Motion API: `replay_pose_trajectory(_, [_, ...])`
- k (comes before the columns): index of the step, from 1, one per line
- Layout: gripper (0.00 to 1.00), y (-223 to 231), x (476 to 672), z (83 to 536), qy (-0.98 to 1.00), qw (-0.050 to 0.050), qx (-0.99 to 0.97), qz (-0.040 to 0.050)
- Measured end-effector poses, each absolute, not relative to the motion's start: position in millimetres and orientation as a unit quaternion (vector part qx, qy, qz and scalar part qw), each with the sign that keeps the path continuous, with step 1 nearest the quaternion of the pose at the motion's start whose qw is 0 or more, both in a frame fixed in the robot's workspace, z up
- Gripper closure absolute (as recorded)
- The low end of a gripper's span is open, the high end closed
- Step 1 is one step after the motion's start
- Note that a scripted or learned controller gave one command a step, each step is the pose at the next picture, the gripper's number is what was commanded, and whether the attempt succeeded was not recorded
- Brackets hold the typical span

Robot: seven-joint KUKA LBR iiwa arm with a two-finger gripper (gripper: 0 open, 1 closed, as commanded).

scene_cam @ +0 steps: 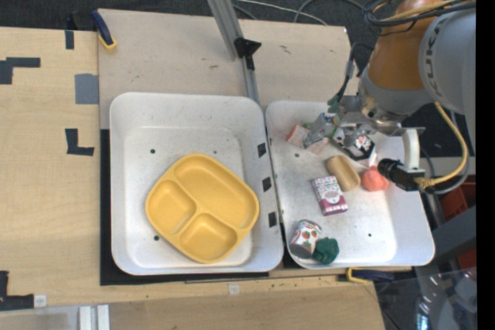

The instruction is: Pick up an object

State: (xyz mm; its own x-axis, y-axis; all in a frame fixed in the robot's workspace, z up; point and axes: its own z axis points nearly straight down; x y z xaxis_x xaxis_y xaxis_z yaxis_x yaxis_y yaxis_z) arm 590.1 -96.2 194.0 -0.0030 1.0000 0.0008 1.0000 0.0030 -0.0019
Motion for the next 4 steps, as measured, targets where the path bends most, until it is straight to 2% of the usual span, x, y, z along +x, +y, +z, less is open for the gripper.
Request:
replay_pose_trajectory(1, [0.00, -96, 590.1, 194, -0.708, 0.001, -0.706, 0.0003])
replay_pose_trajectory(2, [0.00, -103, 589.2, 133, -0.707, 0.003, -0.707, 0.0030])
replay_pose_trajectory(3, [0.00, -103, 589.3, 88, -0.708, -0.001, -0.707, 0.0007])
replay_pose_trajectory(4, [1.00, -102, 589.3, 99, -0.708, 0.000, -0.706, 0.0005])
